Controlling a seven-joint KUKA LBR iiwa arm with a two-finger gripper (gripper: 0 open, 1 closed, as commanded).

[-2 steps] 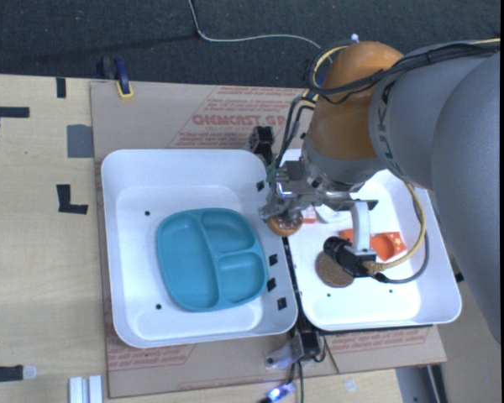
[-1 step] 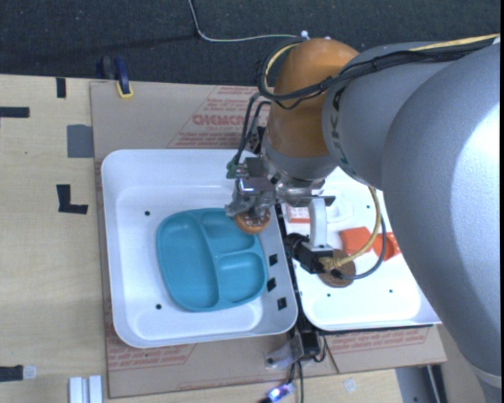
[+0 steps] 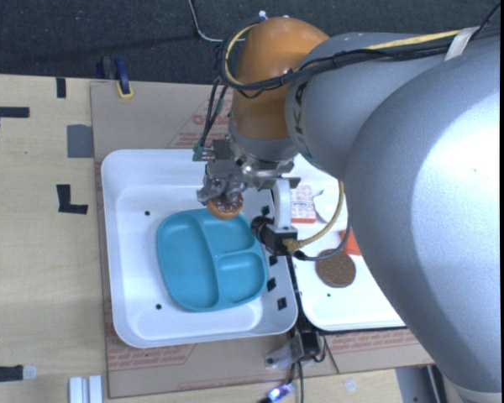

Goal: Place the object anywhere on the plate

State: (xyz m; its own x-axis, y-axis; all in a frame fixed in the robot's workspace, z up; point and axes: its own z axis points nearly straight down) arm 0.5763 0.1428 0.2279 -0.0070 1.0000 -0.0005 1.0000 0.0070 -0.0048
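A blue divided plate (image 3: 208, 260) lies in the left white bin (image 3: 126, 225). My gripper (image 3: 224, 198) hangs over the plate's far edge, under the orange wrist band. A small round orange-brown object (image 3: 228, 209) shows at the fingertips, right at the plate's upper rim. It appears to be held between the fingers, though the wrist hides most of them.
The right bin (image 3: 353, 313) holds a brown round disc (image 3: 336, 270), a red-and-white printed packet (image 3: 301, 203) and an orange piece partly under the arm. The big grey arm covers the right half of the view. Cardboard lies under both bins.
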